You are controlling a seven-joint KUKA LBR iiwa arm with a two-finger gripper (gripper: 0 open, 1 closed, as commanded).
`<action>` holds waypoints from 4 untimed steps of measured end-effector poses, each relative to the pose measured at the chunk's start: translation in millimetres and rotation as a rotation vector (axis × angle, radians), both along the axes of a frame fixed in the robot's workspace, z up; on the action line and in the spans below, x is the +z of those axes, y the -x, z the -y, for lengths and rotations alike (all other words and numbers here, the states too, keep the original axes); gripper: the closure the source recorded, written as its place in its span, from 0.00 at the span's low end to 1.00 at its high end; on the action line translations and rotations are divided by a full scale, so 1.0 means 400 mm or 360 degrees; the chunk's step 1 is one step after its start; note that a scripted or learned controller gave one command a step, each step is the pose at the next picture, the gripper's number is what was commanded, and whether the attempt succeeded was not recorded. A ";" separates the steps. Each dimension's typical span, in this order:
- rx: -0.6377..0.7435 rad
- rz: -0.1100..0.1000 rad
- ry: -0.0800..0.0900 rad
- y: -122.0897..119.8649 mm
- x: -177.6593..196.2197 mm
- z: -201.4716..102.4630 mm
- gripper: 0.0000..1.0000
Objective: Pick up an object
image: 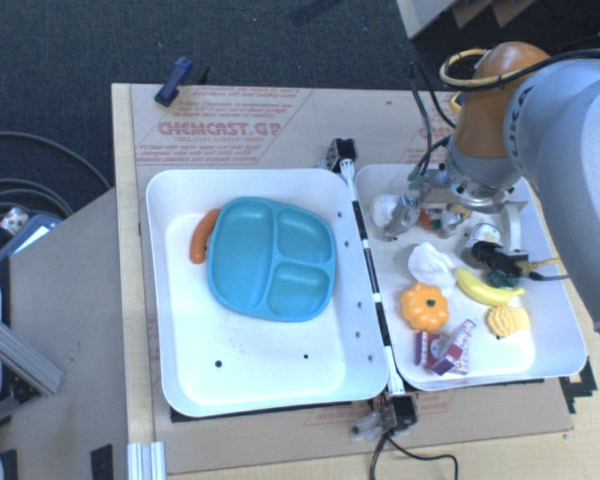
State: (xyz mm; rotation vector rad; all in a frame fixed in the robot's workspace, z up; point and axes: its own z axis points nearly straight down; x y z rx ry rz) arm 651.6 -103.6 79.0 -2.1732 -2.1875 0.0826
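Grey arm's claw [408, 216] hangs low in the right bin [555, 353], fingers unclear.

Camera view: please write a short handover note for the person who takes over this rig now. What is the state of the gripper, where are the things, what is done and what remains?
Gripper: down in the far part of the right bin, beside a white object; whether it grips anything cannot be told.
Right bin: crumpled white piece, orange pumpkin, banana, yellow corn piece, red-and-white packet.
Left bin: blue divided plate, with an orange sausage-shaped toy at its left edge.
Done: arm is at the objects. Left: no object is seen lifted yet; grasp and raise one.
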 end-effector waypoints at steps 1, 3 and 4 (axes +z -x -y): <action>-0.0001 0.0000 0.0001 0.000 0.000 -0.001 0.00; -0.0002 0.0000 0.0003 0.000 0.000 -0.010 0.00; -0.0003 -0.0005 -0.0006 0.000 0.027 -0.018 1.00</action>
